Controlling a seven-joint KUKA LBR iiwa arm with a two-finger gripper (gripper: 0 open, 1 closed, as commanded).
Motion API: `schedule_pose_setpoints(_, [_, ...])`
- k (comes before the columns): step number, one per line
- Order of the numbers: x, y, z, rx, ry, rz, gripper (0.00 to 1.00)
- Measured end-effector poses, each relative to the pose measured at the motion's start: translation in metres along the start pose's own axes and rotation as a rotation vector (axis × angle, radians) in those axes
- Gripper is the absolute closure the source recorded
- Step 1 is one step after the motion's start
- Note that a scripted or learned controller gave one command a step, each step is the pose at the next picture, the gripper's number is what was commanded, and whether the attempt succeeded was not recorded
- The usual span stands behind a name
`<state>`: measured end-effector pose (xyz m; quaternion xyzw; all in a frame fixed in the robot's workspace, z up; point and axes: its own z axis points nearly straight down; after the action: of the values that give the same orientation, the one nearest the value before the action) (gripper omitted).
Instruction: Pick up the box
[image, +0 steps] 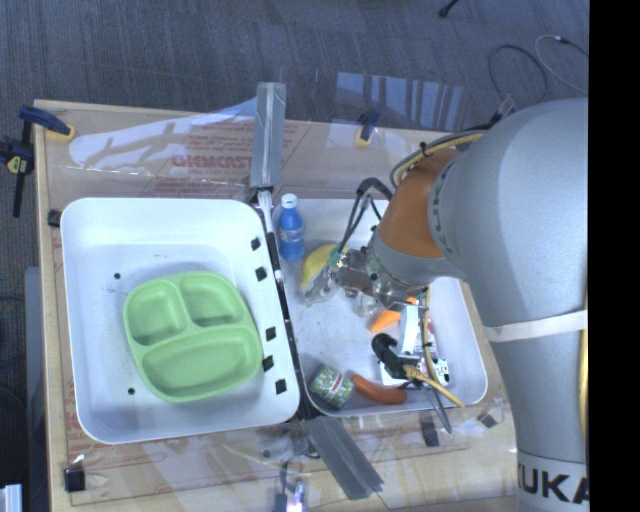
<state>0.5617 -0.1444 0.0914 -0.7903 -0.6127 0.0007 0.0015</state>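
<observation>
Dark carpet was seen around a wooden bench (150, 150) on which two shallow white bins were set side by side. A green divided plate (190, 335) was laid in the left bin (75, 300), at the frame's centre left. The right bin (330, 335) was crowded: a blue bottle (290, 228) at its upper left corner, a yellow item (318, 262) just below that, an orange item (385, 321) near the middle, and a red oblong item (380, 390) along the lower edge.

The box (328, 385) was taken to be the small green printed carton at the lower left corner of the right bin, close against the wall and just beside the red item. It was seen as squat, roughly cube-shaped and slightly skewed to the bin's edges; its print was too small to be read.

It was judged to be light and fairly stiff, though thin card could be dented if squeezed hard. A hold across two opposite flat sides, taken from above, was judged best. The wall and the red item left little room on two sides.

The grey arm (520, 220) was reached in from the right of the frame, and the gripper (340, 278) was placed near the yellow item, well apart from the box. Whether it was open or closed could not be told, and nothing could be seen held in it.
</observation>
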Motion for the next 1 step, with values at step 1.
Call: schedule_pose_setpoints(1, [-0.011, -0.0854, 0.0002, 0.0, 0.001, -0.005, 0.0])
